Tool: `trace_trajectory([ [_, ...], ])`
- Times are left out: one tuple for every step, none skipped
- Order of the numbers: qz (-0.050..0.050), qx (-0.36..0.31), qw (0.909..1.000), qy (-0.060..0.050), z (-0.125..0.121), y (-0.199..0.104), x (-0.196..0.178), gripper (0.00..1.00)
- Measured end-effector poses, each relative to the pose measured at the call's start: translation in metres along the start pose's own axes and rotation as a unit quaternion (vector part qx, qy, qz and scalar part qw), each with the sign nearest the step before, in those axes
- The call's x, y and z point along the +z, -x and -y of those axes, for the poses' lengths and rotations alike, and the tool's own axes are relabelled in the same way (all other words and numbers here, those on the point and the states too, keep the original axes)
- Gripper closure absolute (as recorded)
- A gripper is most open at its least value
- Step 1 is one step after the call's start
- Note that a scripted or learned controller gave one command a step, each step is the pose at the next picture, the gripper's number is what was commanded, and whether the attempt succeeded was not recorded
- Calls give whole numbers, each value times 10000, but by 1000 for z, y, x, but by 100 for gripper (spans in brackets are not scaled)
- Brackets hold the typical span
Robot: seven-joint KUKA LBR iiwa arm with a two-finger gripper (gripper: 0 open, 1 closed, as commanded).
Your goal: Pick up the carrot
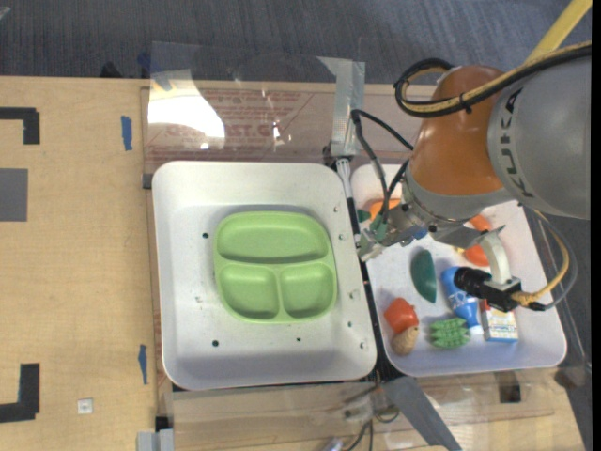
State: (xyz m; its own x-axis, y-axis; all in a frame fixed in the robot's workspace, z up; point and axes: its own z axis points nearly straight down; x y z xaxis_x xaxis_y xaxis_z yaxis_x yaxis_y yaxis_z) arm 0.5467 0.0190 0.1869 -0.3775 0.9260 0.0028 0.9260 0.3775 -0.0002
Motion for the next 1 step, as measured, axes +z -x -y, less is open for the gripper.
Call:
trace_trajectory([
  [14,-855,9963,-4,58,77,2,100],
])
